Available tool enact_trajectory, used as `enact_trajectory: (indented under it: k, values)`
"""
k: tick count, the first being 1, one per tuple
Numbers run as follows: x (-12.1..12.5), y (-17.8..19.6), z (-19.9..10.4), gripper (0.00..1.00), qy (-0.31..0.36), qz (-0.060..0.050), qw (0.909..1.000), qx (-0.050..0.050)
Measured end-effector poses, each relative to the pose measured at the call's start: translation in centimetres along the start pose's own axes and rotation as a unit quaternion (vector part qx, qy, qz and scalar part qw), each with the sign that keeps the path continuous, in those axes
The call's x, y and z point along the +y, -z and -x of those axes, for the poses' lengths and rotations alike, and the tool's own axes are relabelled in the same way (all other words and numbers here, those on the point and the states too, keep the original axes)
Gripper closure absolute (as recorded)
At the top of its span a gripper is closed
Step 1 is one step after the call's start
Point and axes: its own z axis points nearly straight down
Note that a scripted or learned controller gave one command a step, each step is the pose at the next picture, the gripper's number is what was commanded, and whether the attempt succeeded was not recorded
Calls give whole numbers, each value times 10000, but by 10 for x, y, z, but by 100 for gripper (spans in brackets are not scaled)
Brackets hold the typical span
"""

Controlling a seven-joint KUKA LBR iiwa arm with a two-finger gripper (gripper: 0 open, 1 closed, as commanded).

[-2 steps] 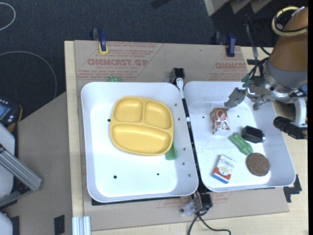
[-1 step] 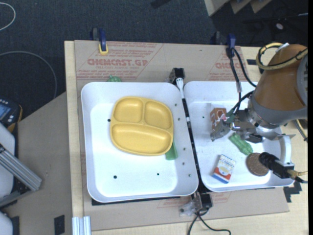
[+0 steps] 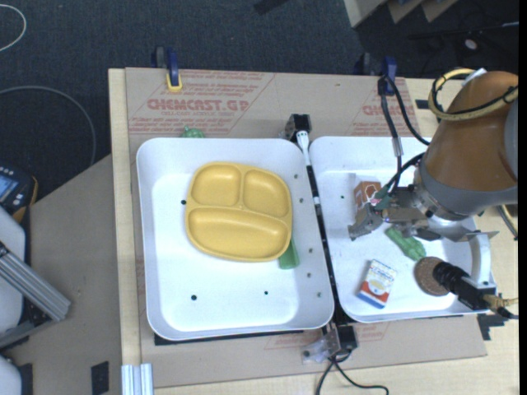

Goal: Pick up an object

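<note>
Two shallow white bins sit side by side on the bench, operator, the left bin (image 3: 156, 220) and the right bin (image 3: 338, 171), their inner rims touching along a black strip.

In the left bin you have a yellow divided plate (image 3: 239, 211), lying flat toward the 12 o'clock half of that bin. At the plate's 5 o'clock edge a green piece (image 3: 288, 258) pokes out from under it, touching the rim.

In the right bin, the gripper (image 3: 362, 225) hangs over the bin's middle, with the arm (image 3: 473, 146) coming in from 3 o'clock. I cannot tell from this angle whether its jaws are apart or together; the metal parts blur into one another, and nothing is clearly seen between them. Just at 12 o'clock of the gripper lies a small reddish-brown object (image 3: 366, 192), very near it, though contact is unclear. At 4 o'clock of the gripper lies a green object (image 3: 407, 243), partly under the wrist. At 6 o'clock, well clear of the tool, a small white carton (image 3: 377, 283) with orange and blue print lies tilted on the bin floor. At 4 o'clock of that carton's far side, near the bin's edge, sits a brown disc (image 3: 426, 275).
</note>
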Motion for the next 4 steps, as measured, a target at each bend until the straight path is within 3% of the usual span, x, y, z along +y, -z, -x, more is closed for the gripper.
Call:
enact_trajectory:
  k: [1, 2, 3, 4]
  values:
    - [2, 9, 2, 100, -15, 13, 10000, -7]
    - [-7, 10, -76, 100, 23, -11, 10000, 7]
    - [11, 43, -128, 100, 19, 24, 10000, 2]
    - [-3, 168, -111, 100, -9, 75, 10000, 8]
